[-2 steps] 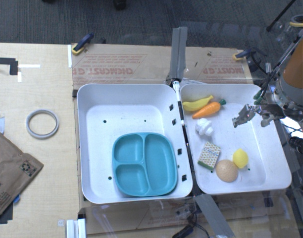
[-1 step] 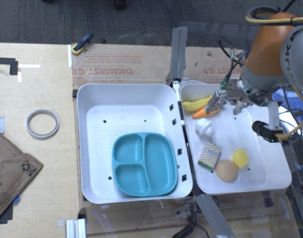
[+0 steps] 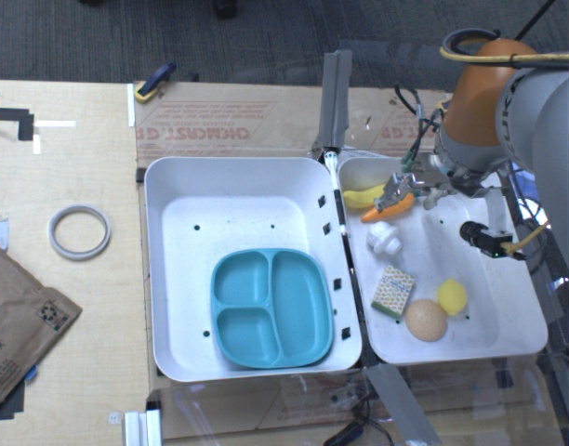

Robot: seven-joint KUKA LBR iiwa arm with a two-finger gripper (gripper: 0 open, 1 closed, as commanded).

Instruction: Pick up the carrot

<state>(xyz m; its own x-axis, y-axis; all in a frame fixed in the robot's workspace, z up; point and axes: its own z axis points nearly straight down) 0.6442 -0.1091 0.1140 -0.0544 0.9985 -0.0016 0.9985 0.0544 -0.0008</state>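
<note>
At the far corner of the right bin (image 3: pixel 470 342), close to the wall shared with the left bin (image 3: pixel 173 249), the carrot (image 3: pixel 389 207) is found. It is orange and lies at a slant, with a yellow banana (image 3: pixel 361 196) just beside it on the side away from the arm. The hand (image 3: pixel 399 190) is seen right over the thick end of the carrot, low down and touching it or nearly so. It has likely been brought there because the carrot is the thing to be picked up. How wide the hand is spread cannot be told, because it is small and dark, and it cannot be said that the carrot is held.

Nearer than the carrot, a small white thing (image 3: pixel 385 240) is set on the floor of the right bin. Nearer again, a green and white sponge (image 3: pixel 393 292), a yellow lemon (image 3: pixel 452 295) and a brown egg-shaped thing (image 3: pixel 425 321) are kept well apart from the carrot, so they should not be bumped. The banana is close, so it could be pushed or grabbed by mistake.

Well apart from the carrot, in the left bin, a blue tray (image 3: pixel 271 307) with three parts is laid. On the desk (image 3: pixel 61 156) beyond that bin, a roll of tape (image 3: pixel 80 231) is left out of the way.
</note>
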